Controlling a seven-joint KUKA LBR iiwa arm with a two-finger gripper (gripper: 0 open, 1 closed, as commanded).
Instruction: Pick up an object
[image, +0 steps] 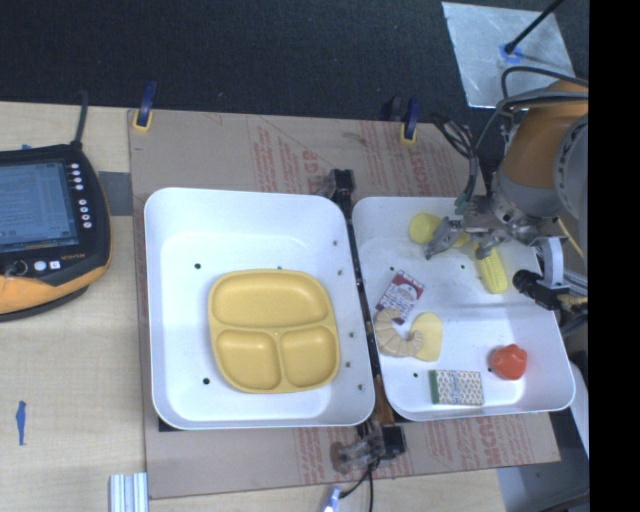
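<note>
The hand (466, 238) hangs splayed wide over the right bin's (560, 400) far end, gripping nothing (a smooth yellow piece (423, 227) lies just left); a glossy red lump (508, 362) sits nearer.

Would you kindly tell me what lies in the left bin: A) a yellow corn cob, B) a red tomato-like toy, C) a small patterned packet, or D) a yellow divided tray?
D: the yellow divided tray lies alone inside the left bin, its three compartments facing up.
</note>
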